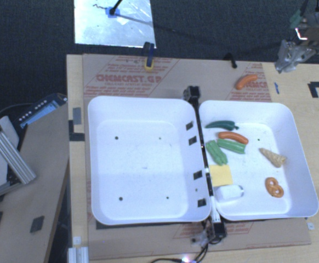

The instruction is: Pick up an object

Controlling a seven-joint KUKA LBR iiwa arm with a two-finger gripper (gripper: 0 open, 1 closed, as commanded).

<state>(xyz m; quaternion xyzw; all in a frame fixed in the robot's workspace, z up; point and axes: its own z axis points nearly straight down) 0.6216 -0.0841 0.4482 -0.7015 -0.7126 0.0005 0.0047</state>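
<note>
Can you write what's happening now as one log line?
gripper: above bench, outside bins | holding: nothing seen | right bin: toy foods | orange sausage: on bench

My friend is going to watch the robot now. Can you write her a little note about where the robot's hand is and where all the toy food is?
Gripper: up at the top right, above the bench and outside both bins, with nothing between its fingers that I can see; open or shut is unclear.
Right bin: green pepper, orange sausage, two green pickles, yellow cheese slice, a white item, pretzel, tan cone-shaped piece.
One more orange sausage lies on the bench behind the right bin.
Left bin: to the other side.
Done: nothing picked up yet.
Left: lower into the right bin and grab one item.
</note>
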